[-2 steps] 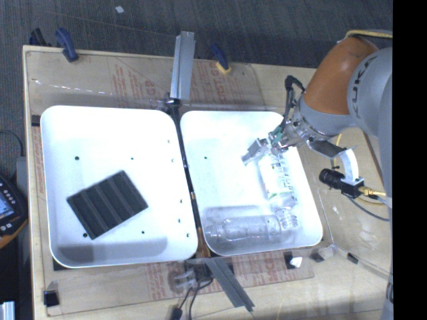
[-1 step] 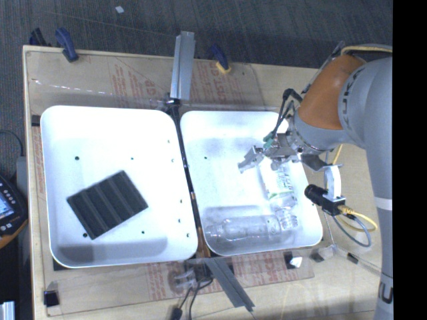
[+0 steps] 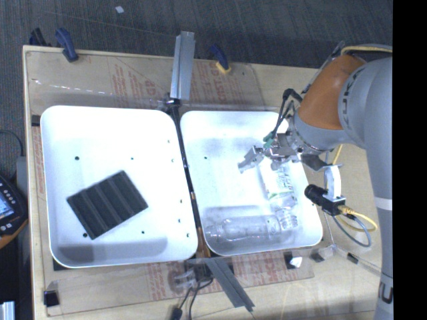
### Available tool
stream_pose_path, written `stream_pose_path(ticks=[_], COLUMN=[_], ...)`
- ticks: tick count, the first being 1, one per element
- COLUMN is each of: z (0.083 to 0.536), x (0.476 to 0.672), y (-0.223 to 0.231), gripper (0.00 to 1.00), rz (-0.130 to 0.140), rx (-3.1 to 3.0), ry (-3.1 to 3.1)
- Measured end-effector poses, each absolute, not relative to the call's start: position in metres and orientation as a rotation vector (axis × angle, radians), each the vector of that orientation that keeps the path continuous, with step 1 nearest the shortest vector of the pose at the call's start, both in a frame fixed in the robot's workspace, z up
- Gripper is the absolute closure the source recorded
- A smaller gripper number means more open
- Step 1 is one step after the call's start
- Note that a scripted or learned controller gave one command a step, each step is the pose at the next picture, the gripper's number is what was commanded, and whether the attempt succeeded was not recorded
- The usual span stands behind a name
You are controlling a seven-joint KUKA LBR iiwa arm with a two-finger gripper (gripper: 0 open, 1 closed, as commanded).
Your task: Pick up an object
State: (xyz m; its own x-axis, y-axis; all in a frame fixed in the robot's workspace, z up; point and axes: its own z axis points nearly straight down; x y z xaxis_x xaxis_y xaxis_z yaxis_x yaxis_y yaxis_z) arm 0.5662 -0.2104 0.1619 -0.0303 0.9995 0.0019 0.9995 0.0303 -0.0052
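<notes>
The gripper [image 3: 257, 157] hangs over the right bin [image 3: 220, 129], fingers spread apart & holding nothing. Two clear bottles sit below: one [image 3: 281, 182] just beside it, one [image 3: 250, 229] lying along the bin's near wall. Clear plastic is slick & round, so it could prob. slip or roll away when the fingers squeeze.

The arm [image 3: 363, 112] is cut off at the right edge.
</notes>
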Motion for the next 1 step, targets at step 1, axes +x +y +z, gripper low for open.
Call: stream_pose_path(ticks=[1], z=[0.2102], x=[0.5362], y=[-0.2115], gripper=[0.00], rz=[0.003], rx=[-2.239], ry=[-2.204])
